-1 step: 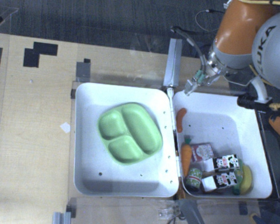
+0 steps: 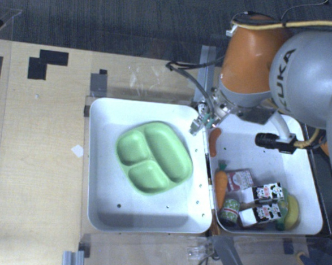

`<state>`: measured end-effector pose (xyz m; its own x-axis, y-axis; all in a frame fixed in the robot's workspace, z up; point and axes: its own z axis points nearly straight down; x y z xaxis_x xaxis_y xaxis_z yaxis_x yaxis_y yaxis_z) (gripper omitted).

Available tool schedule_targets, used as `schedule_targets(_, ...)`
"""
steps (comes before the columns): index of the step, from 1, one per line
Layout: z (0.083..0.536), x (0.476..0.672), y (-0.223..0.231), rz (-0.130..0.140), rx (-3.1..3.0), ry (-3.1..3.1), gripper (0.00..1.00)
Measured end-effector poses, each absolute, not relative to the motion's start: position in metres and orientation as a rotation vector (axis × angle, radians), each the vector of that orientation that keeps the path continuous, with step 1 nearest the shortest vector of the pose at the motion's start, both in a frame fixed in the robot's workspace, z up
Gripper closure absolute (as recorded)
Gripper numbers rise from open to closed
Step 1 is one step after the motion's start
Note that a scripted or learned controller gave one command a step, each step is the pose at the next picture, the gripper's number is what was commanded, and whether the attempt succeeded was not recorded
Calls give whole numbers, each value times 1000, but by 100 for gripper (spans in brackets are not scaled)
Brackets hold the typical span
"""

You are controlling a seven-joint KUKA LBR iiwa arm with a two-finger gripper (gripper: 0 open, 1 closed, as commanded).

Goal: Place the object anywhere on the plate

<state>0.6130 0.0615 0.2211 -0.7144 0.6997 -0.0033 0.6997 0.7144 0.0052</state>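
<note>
The gripper hung at upper centre of the frame, over the seam where the two white bins met, and its small metal fingers were too tangled with cables and brackets to tell whether they were spread, pressed together or pinching anything. Just below and right of them a reddish-orange piece, probably a toy sausage or carrot, stood close under the fingertips; whether it was gripped or merely lying against the right bin's wall could not be judged.

Above the gripper rose the orange band and the grey arm, filling the upper right.

The green plate, divided into three compartments, lay bare in the middle of the left bin, just left of the gripper. In the right bin, toward the lower right, lay an orange carrot, a small can, two cow-print cartons, a pinkish packet and a yellow banana.

If the piece was in hand, the step would go best by lifting it clear of the shared rim before travelling left, then lowering over a compartment's middle, where the raised dividers would stop an elongated thing from rolling. Release low rather than dropping. If nothing was held, the piece's closeness to the wall left little finger room, so a grasp across its narrow width looked wiser.
</note>
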Motion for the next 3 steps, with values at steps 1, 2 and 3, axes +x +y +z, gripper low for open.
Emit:
schedule_targets(1, 194, 526, 122, 5, 1198, 2901, 100)
schedule_targets(2, 227, 569, 162, 7, 1306, 2853, 100)
schedule_targets(3, 244, 520, 229, 8, 1360, 2828, 100)
